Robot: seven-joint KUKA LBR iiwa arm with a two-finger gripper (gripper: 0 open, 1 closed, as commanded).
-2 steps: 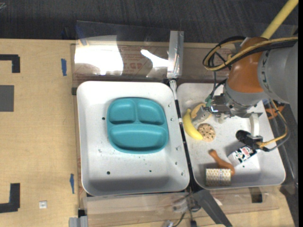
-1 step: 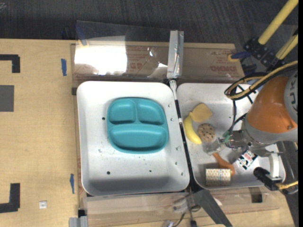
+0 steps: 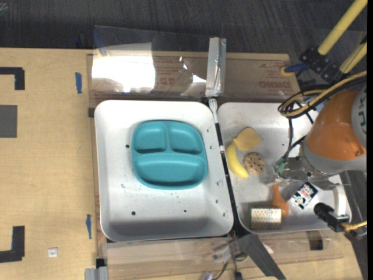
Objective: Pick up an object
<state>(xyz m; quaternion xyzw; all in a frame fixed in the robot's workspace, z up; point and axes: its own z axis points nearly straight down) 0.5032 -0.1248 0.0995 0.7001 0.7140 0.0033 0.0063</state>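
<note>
speckled block (image 3: 266, 216) at the right bin's near edge, orange piece (image 3: 280, 200) just behind it.
claw (image 3: 284, 169) low over the right bin (image 3: 267, 116), near the cookie (image 3: 253, 163) and banana (image 3: 235, 161); grip state impossible to tell. teal divided tray (image 3: 169, 154) alone in the left bin (image 3: 111, 156), likely kept apart as a drop spot.

the arm (image 3: 335, 136) runs off the right edge and covers the right bin's (image 3: 265, 115) right side. its gripper's (image 3: 284, 171) fingers are too blurred to read.
</note>
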